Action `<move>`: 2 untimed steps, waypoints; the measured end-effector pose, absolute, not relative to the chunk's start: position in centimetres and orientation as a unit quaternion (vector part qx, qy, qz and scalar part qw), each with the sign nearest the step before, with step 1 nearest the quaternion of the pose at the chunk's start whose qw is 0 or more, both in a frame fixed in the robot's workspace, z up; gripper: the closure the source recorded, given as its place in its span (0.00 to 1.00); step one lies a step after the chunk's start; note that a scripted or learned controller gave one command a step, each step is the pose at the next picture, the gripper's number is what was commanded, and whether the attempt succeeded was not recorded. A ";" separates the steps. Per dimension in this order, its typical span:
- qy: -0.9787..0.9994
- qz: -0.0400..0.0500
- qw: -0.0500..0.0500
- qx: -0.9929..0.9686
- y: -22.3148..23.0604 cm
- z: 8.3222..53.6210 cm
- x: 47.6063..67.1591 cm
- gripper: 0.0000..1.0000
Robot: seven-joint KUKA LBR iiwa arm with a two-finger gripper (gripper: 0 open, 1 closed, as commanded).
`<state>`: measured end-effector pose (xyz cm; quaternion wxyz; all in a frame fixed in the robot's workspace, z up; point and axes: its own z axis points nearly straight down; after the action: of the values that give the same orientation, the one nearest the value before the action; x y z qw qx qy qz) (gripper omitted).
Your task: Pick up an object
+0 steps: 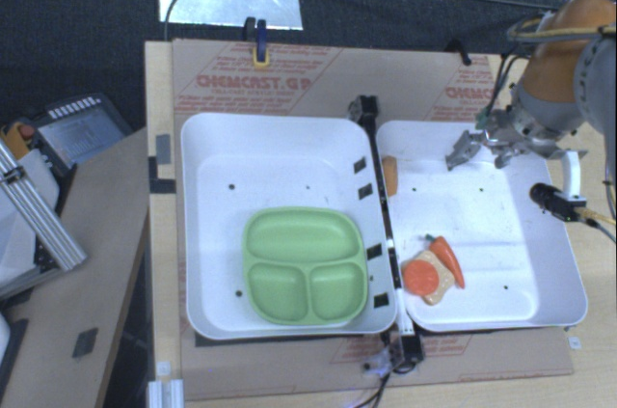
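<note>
In the right bin point(501, 204) a small pile of toy food lies near the front left corner: an orange carrot point(446, 259), a red-orange round piece point(420, 276) and a tan piece point(439, 288) under them. A tan block point(389, 175) rests against the bin's left wall. My gripper point(479, 149) hangs over the far part of the right bin, above bare bin floor and well behind the pile. Its fingers spread apart with nothing between them.
The left bin point(275, 155) holds a green divided plate point(304, 263) toward its front right. A black divider point(376, 204) with clips runs between the two bins. Bare white floor lies across the middle and right of the right bin.
</note>
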<state>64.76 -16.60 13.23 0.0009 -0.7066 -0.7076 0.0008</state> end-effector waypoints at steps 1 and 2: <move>-0.708 0.000 0.000 -0.706 -16.5 8.3 64.8 0.00; -0.708 -0.002 -0.003 -0.706 -16.6 9.7 65.0 1.00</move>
<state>64.98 -16.56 9.66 -0.0026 -0.7060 -0.7082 -0.0016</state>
